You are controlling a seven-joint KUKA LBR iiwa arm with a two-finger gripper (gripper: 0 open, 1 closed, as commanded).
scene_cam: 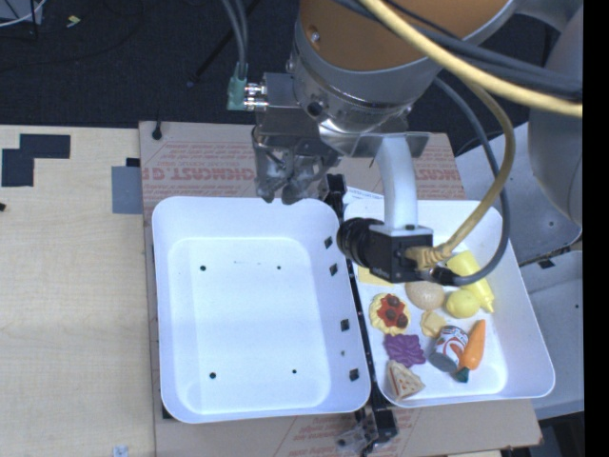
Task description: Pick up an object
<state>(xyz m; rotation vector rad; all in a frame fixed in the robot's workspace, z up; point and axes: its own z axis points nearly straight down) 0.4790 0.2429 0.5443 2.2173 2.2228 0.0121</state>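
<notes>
The gripper (pixel 285 187) hangs above the far rim of the left bin (pixel 171 255), while toys (pixel 433 327) lie in the right bin (pixel 528 365).

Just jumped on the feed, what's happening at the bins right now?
The grey arm's pincer hangs over the far rim of the left bin, with nothing seen between its fingers. All the toy food sits in the right bin: a small pizza, purple grapes, a carrot, a sandwich wedge and yellow pieces. No pick appears to have been made yet.
</notes>
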